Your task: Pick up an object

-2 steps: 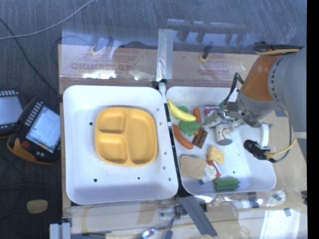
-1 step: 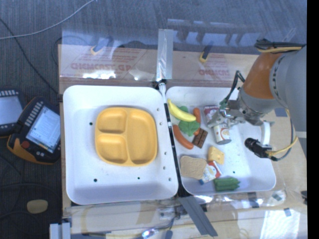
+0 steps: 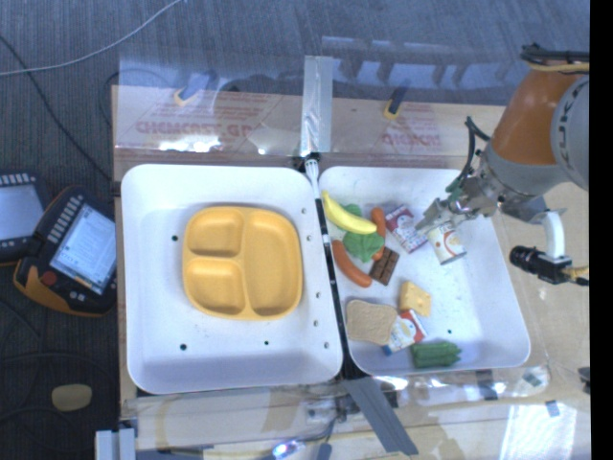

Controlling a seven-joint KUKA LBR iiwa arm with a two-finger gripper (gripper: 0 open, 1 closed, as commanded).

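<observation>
My gripper (image 3: 448,214) hangs over the upper middle of the right bin (image 3: 508,305), below the orange band of the arm (image 3: 536,123). It is just above a small white carton (image 3: 447,246) and right of a red-and-white packet (image 3: 407,229). Nothing shows as lifted with it. Further left lie a banana (image 3: 347,218), a green leafy piece (image 3: 363,243), a red sausage (image 3: 351,264) and a brown bar (image 3: 384,267). Toward the front lie a cheese wedge (image 3: 415,298), a slice of bread (image 3: 370,321), a small packet (image 3: 406,332) and a green vegetable (image 3: 437,355).
The left bin (image 3: 153,353) holds a yellow divided plate (image 3: 242,261). A handheld pendant (image 3: 72,252) lies on the floor to the left. A black fitting (image 3: 536,262) sticks out from the arm over the right bin's right rim.
</observation>
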